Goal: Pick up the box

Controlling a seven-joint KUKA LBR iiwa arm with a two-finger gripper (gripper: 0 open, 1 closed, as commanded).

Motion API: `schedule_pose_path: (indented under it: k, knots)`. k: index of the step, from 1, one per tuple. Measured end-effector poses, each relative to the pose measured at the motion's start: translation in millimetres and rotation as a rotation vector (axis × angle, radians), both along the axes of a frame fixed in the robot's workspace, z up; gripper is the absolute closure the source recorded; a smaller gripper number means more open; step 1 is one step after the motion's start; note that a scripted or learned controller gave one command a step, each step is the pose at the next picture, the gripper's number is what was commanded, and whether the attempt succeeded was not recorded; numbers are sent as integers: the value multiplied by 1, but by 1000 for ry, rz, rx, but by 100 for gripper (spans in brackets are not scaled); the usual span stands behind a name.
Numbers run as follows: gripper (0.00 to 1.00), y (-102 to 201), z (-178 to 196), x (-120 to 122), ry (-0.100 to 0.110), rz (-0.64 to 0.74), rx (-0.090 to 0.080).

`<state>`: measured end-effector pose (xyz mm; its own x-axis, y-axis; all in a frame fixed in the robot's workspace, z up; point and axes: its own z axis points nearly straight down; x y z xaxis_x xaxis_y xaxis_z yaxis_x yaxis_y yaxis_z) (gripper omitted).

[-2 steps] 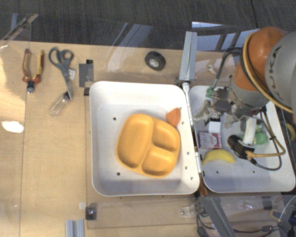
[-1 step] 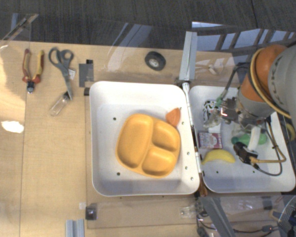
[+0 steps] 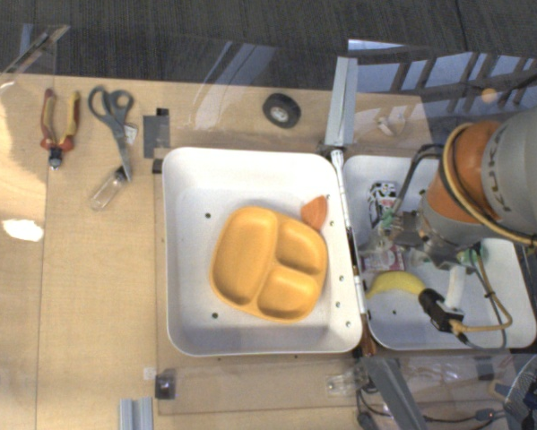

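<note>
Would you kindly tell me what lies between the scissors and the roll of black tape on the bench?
In the camera view, a small dark block lies on the wood between the scissors and the tape roll; the remaining stretch is bare bench.

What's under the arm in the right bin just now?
Beside the arm, the right bin shows a yellow banana-like item and small packaged items near its left wall. Whatever lies directly beneath the wrist is covered, so I cannot make out the box.
</note>
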<state>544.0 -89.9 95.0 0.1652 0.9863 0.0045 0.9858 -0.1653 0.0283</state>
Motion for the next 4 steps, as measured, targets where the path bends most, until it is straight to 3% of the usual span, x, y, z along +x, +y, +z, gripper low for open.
schedule_pose_path:
  k: [1, 2, 3, 4]
  knots:
    - [100, -5, 13, 2, -10, -2, -10]
    - [100, 9, 91, -36, 21, 334, -6]
    - [0, 9, 91, -36, 21, 334, -6]
    - [0, -5, 6, 18, 7, 342, -11]
